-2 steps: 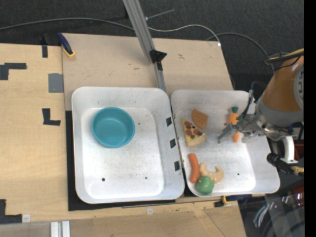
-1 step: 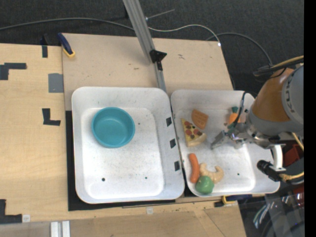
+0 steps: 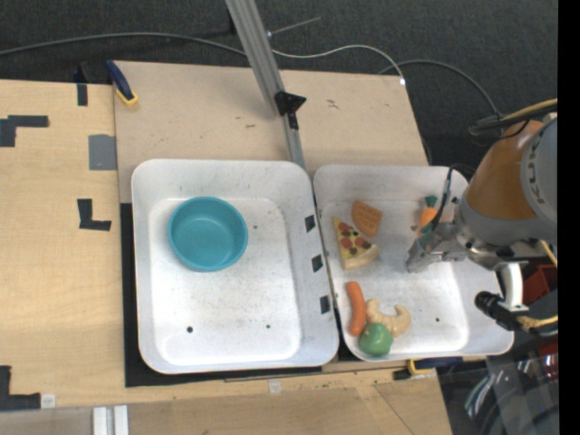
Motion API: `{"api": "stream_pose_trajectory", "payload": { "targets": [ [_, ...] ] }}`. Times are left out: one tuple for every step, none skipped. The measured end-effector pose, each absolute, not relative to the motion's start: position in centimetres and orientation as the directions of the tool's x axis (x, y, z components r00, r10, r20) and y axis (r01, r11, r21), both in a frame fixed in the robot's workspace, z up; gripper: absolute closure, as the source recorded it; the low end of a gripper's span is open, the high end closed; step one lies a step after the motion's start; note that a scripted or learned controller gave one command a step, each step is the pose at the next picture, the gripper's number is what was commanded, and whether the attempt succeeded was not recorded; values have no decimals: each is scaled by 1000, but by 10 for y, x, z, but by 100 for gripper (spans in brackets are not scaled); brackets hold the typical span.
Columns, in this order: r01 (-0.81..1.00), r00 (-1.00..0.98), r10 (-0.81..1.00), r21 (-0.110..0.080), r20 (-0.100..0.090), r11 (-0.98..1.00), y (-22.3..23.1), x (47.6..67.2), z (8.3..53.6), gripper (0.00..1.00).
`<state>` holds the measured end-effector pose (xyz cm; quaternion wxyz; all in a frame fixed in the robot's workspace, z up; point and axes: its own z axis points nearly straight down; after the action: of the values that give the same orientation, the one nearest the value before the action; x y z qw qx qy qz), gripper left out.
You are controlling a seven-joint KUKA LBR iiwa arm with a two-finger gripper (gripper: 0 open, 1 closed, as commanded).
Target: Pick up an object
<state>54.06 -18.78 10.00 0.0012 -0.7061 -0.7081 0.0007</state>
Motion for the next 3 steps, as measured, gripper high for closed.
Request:
{"api": "stream_pose_trajectory", "payload": {
  "targets": [
    [1000, -2, 1000, 5, -2, 2, -186, 545, 163, 100],
    [1000, -1, 1000, 4, -1, 1, -188, 548, 206, 100],
    [1000, -2, 1000, 1, 0, 2, -188, 549, 219, 100]
  ]
}}
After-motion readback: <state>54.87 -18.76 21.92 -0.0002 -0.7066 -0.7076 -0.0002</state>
